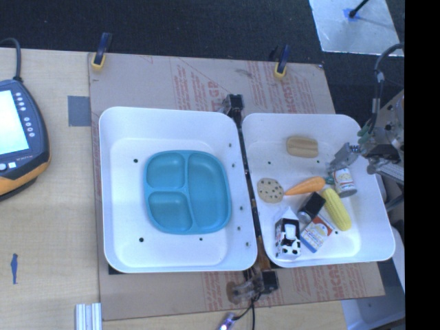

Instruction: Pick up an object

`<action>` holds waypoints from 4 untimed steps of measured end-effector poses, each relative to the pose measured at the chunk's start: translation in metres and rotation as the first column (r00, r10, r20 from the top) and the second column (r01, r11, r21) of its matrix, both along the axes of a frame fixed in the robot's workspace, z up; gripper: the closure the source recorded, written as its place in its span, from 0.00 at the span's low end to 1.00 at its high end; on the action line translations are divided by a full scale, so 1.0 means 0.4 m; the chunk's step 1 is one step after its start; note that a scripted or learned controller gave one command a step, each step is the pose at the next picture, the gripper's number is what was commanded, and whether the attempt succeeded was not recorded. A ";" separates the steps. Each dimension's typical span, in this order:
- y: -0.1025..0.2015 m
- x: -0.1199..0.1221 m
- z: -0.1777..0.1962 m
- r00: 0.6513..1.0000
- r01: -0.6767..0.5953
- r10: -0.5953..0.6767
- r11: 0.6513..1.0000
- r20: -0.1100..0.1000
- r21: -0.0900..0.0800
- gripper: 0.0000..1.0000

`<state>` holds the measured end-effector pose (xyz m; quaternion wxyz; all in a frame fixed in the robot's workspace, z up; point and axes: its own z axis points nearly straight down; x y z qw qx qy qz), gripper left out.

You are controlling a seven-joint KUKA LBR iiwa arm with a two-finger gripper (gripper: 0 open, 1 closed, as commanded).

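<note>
In the right bin (pixel 357 126), toward its right wall: a small can (pixel 343 182) with a pale label, touching the upper end of a corn cob (pixel 337 209) lying slantwise. Just left of the can, a carrot (pixel 304 185), tip pointing left toward a round speckled cookie (pixel 270 190). Below the carrot, a black block (pixel 311 206), wedged close against the corn. Nearer the bin's front edge, a black-and-white cow toy (pixel 289 238) and a small printed carton (pixel 316 236), side by side and touching or nearly so. Alone in the upper middle of the bin, a tan oval bread roll (pixel 302 146), with bare white floor all round it and well apart from the rest.

Reaching over the right rim, the gripper (pixel 343 158), just above the can in the view; whether touching it, cannot tell. Grip state not readable either: released or clenched, cannot tell. Nothing seen held.

Crowded along the lower right, little gap between items there; open floor along the bin's upper-left corner and left wall.

In the left bin (pixel 113 126), a blue divided plate (pixel 187 190), centred, a wide white margin on every side.

Beneath both bins, a cardboard sheet (pixel 206 81) fixed by two clamps (pixel 101 50) at its far edge. At the far left of the wooden bench (pixel 41 253), a handheld control pendant (pixel 17 136).
</note>
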<state>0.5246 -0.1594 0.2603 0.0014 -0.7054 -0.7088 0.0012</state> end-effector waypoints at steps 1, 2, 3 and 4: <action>0.021 0.046 -0.221 1.000 -0.001 0.001 1.000 -0.003 -0.001 0.00; 0.075 0.079 -0.419 1.000 -0.001 0.001 1.000 0.001 -0.002 0.00; 0.139 0.214 -0.421 1.000 -0.001 0.001 1.000 0.000 -0.001 0.00; 0.130 0.327 -0.423 1.000 0.001 -0.001 1.000 -0.003 0.001 0.00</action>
